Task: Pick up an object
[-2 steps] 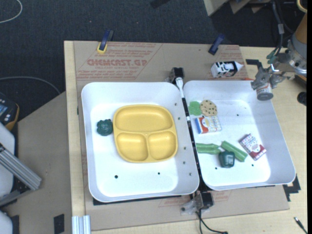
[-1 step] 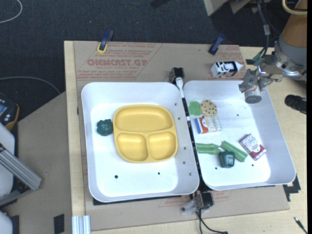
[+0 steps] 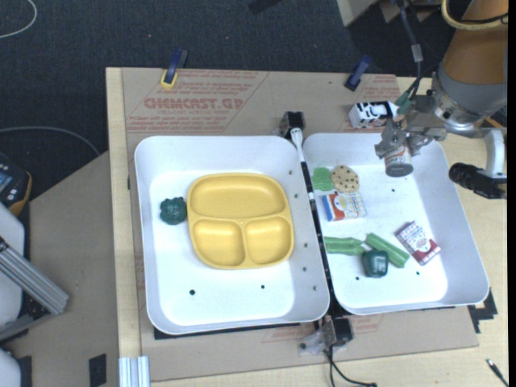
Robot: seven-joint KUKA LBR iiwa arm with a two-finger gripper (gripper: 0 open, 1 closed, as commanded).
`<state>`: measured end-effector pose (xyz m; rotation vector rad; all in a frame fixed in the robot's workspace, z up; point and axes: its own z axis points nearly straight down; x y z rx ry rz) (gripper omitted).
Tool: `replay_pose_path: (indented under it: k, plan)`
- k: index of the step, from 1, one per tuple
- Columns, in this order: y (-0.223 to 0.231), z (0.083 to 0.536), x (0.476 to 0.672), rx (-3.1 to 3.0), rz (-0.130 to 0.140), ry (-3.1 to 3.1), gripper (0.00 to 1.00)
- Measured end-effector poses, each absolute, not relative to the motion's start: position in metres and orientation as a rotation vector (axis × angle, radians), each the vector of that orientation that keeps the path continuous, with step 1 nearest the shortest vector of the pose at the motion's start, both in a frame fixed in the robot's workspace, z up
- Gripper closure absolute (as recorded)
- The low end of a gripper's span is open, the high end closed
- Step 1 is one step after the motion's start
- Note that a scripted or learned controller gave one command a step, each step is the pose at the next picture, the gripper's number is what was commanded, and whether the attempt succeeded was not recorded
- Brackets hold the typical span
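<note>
The gripper [image 3: 397, 161] hangs over the upper part of the right bin [image 3: 459, 240], in the upper right of the frame, with the grey arm [image 3: 476, 71] reaching in from the right edge. Whether the jaws are spread or pressed together cannot be told from this view; nothing is visibly pinched between them.

Below and to the left of the gripper, in the same bin, the loose objects lie clustered. A green round piece [image 3: 322, 179] sits beside a speckled cookie [image 3: 346, 177], the two touching or nearly so. Just under them lies a small red, white and blue packet [image 3: 341, 207]. Lower still, a long green piece [image 3: 344, 246] lies near a second green piece [image 3: 388, 249], with a dark teal block [image 3: 375, 264] just below them. A red and white packet [image 3: 417, 241] lies to the right of these, well apart from the gripper.

The left bin [image 3: 157, 289] holds a yellow divided tray [image 3: 239, 218] in the middle and a dark green lump [image 3: 172, 210] just left of it. A black and white object [image 3: 372, 113] rests on the worktop [image 3: 234, 95] above the right bin, left of the gripper.
</note>
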<state>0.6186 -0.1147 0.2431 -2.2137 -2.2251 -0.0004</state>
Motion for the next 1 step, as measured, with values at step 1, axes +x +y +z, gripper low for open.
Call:
replay_pose_path:
  k: [1]
  plan:
    - [-0.0701,0.2294,0.6031,-2.213,0.002,-2.223,1.0]
